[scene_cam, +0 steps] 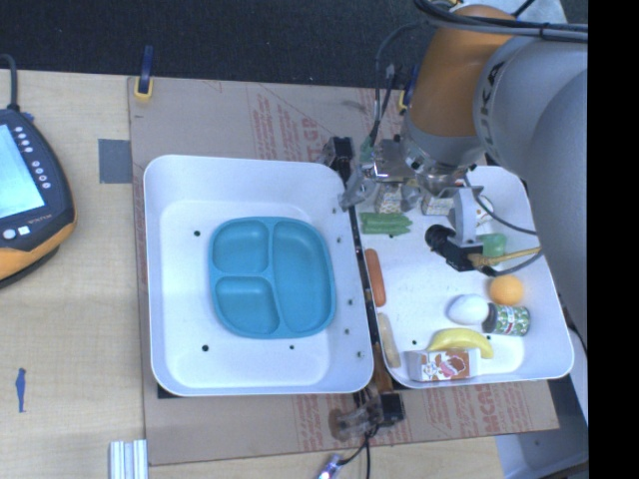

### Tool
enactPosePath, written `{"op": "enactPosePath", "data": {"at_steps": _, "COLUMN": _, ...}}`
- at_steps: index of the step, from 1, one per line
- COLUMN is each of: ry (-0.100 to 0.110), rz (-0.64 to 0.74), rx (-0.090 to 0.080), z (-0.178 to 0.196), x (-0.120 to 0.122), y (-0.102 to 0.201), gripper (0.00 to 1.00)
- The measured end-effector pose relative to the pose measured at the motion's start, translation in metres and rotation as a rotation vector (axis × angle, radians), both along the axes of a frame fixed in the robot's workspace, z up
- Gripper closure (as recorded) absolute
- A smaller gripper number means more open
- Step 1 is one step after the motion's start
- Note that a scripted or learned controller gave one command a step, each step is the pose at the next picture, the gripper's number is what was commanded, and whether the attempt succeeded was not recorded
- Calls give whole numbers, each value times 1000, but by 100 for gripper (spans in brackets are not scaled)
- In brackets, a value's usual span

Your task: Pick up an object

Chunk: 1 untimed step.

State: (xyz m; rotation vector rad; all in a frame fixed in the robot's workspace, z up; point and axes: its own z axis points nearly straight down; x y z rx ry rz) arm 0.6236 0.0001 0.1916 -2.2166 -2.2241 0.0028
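The gripper is lowered over a green object in the right bin. Nothing is yet lifted. Its grip cannot be told.

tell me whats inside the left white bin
Inside the left bin lies one blue divided plate with three compartments, and nothing shows in them. The bin floor under the plate is covered, so whatever is beneath it cannot be seen.
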Motion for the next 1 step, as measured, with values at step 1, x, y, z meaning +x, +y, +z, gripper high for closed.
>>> {"op": "enactPosePath", "data": {"at_steps": 1, "ry": 1, "rz": -3, "rx": -1, "z": -45, "x": 32, "y": -119, "gripper": 0}}
